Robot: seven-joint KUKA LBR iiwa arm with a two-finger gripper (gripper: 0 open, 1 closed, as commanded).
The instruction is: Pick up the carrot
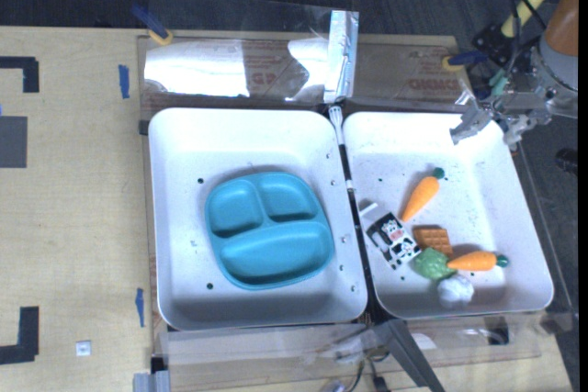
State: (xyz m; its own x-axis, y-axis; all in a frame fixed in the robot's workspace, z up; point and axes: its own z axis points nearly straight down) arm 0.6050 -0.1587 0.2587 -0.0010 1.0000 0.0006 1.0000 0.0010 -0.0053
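Two carrots lie in the right bin (524, 197), which is the first hazard: the larger carrot (421, 196) sits tilted near the bin's middle, its green tip pointing up and away, while a smaller carrot (475, 262) lies flat nearer the bin's front edge, touching a green leafy toy (429, 264) and just beside a waffle-like brown piece (433, 239). A grasp aimed at the smaller one would likely catch its neighbours or nudge the white lump (455, 291) in front of it; the larger one stands apart from everything but a black-and-white patterned carton (390, 239) near its blunt end, so it looks the safer target. The gripper (485, 119) hangs over the bin's far right corner, well apart from both carrots, and whether its jaws are spread or closed I cannot tell from this slant; nothing appears between them. Both carrots look like smooth, tapered plastic, round in section, so jaws closing off the axis could squeeze one sideways and let it roll on the slick white floor of the bin. The bin walls slope and shine, offering little to stop a sliding toy. Left of this bin, the left bin (175, 225) holds a blue divided plate (268, 229), glossy and rounded, away from the work.
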